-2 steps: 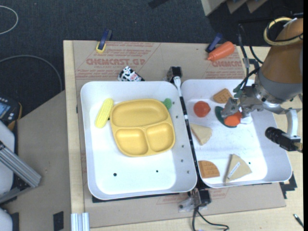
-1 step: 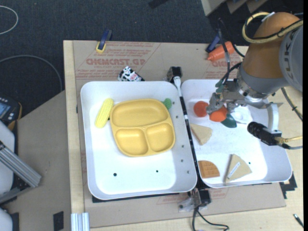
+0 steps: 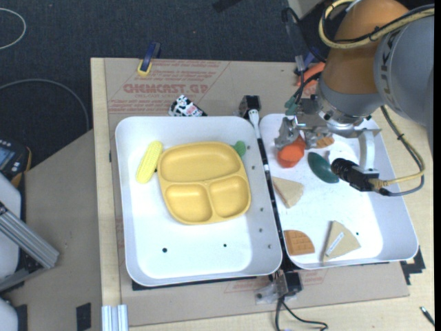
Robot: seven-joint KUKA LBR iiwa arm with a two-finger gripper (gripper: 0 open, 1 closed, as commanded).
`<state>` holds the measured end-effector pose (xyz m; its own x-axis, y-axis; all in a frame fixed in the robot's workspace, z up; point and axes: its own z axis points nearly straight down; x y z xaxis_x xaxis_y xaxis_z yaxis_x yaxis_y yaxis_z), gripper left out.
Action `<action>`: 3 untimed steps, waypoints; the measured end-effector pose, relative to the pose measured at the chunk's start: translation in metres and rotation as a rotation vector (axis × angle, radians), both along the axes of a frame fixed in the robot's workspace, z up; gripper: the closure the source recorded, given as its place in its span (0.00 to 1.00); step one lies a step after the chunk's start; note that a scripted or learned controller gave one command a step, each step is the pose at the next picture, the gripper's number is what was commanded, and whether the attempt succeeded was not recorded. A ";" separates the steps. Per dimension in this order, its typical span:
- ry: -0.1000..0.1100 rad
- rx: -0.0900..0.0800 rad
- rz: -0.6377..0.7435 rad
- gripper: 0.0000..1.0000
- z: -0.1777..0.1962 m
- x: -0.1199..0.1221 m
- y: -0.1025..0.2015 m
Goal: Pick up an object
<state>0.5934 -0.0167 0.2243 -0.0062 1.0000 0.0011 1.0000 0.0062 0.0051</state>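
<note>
My gripper (image 3: 301, 135) hangs over the far left part of the right bin (image 3: 386, 243). Directly below it, touching or nearly touching, lies an orange-red rounded object (image 3: 291, 154). A dark green oval piece (image 3: 322, 166) lies just to the right of that. Nearer the front of this bin are a pale wedge (image 3: 289, 191), a tan triangular wedge (image 3: 340, 241) and a round brown waffle-like piece (image 3: 299, 241). The arm's wrist hides the bin's far edge.
The left bin (image 3: 138, 233) holds a yellow divided tray (image 3: 203, 180), a yellow corn cob (image 3: 148, 161) to the tray's left, and a small green item (image 3: 239, 147) at its far right corner. A black cable plug (image 3: 351, 174) hangs off the arm over the right bin.
</note>
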 end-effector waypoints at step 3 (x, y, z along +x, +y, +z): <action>0.007 -0.001 -0.007 1.00 0.007 0.032 0.080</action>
